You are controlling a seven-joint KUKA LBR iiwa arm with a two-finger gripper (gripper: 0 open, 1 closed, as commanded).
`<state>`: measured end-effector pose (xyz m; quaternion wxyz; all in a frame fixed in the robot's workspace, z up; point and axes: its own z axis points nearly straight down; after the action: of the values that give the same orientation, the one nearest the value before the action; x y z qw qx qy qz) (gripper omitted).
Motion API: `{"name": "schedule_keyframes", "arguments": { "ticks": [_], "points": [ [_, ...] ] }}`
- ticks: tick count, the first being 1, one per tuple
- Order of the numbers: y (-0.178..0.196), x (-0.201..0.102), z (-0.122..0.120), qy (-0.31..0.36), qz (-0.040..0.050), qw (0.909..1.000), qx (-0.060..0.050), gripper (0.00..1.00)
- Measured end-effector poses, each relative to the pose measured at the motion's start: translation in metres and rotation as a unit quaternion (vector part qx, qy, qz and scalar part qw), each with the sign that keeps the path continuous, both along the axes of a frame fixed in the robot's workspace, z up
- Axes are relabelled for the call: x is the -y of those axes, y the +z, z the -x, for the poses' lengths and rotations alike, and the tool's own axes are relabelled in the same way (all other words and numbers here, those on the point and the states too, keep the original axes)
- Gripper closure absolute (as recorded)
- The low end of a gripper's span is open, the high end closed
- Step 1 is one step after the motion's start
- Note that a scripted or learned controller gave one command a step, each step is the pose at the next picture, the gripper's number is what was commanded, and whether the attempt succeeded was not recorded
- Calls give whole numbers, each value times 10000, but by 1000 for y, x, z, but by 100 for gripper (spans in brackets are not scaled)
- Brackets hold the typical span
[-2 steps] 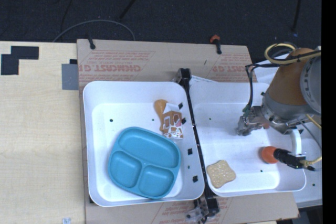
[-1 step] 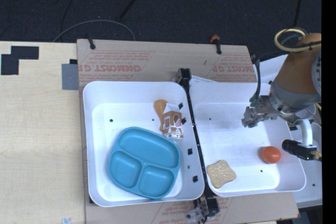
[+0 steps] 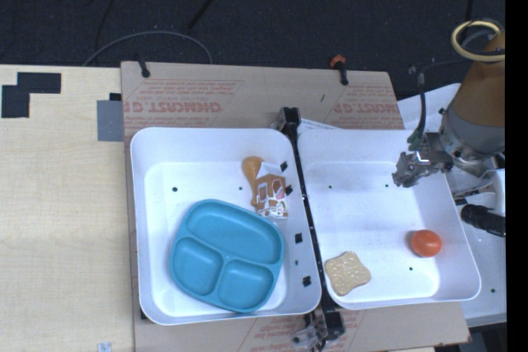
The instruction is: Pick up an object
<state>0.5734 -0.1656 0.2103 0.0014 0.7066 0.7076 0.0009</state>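
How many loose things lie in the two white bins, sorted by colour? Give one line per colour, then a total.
Blue: 1, the divided plate
Orange-red: 1, the round ball
Tan: 2, the toast slice and the drumstick-shaped piece
Patterned brown and white: 1, the small packet
Total: 5

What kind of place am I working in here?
Probably a robotics lab bench: two white bins clamped to a labelled board, toy items like a blue tray and tomato, cables on dark carpet.
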Motion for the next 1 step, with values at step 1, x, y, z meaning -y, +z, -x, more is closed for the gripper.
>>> {"name": "schedule_keyframes", "arguments": {
  "ticks": [1],
  "points": [
    [7,-49,9,16,-19,10000,-30,100]
  ]
}}
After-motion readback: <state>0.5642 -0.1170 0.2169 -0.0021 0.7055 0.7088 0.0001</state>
